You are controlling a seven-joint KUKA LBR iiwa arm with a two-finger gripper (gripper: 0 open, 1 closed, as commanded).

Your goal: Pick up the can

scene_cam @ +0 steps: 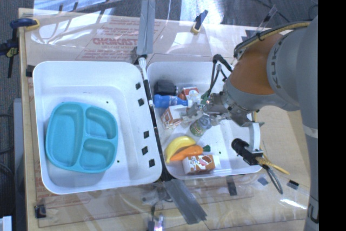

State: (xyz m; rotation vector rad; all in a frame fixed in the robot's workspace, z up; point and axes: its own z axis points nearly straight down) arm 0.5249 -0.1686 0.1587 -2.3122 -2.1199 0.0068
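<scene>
With the gripper low in the middle of the right bin, jaws seemingly around the tilted can, it should clamp squarely before lifting clear of the banana.

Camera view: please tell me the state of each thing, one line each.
Can: lying tilted in right bin, at the gripper.
Blue tray: flat in left bin, compartments up.
Banana: lying beside carrot.
Blue bottle: lying on side.
Small carton: lying flat.
</scene>
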